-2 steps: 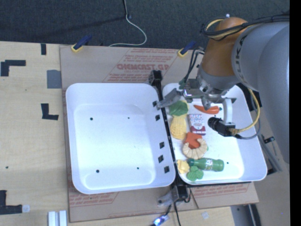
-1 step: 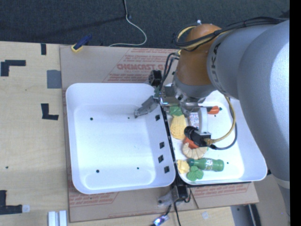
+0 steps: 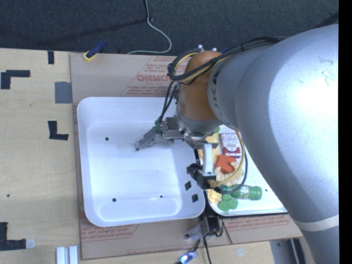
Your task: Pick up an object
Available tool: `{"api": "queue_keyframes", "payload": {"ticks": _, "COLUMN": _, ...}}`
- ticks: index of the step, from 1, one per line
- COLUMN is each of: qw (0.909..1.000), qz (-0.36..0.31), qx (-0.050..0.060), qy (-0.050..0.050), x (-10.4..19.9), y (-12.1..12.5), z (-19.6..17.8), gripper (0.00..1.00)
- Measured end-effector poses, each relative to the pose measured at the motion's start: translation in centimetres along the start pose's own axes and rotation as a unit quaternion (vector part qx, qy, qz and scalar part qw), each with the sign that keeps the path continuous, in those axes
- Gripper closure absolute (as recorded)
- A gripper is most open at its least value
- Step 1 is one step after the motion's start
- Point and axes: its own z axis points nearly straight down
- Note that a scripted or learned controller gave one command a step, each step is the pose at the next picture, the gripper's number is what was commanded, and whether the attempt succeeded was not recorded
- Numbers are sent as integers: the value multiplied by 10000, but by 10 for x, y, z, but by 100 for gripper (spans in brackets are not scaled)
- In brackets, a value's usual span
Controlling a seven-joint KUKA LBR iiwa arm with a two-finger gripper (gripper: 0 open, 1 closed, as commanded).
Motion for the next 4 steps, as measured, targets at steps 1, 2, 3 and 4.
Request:
{"api": "queue_keyframes", "payload": {"ticks": 1, "qw": 9999, "qz": 63, "qx": -10, "qy": -125, "x": -15, "y": 1, "z": -8, "gripper": 100}}
{"api": "queue_keyframes", "payload": {"ticks": 2, "qw": 9999, "qz": 72, "qx": -29, "qy": -117, "x": -11, "y": 0, "z": -4, "gripper": 100}}
{"api": "queue_keyframes", "payload": {"ticks": 3, "qw": 10000, "qz": -42, "qx": -28, "qy": 84, "x": -14, "y": -11, "z": -186, "gripper": 100}}
{"api": "queue_keyframes", "payload": {"ticks": 4, "qw": 9999, "qz": -82, "qx": 36, "qy": 90, "x": 50, "y": -23, "z": -235, "gripper": 100}}
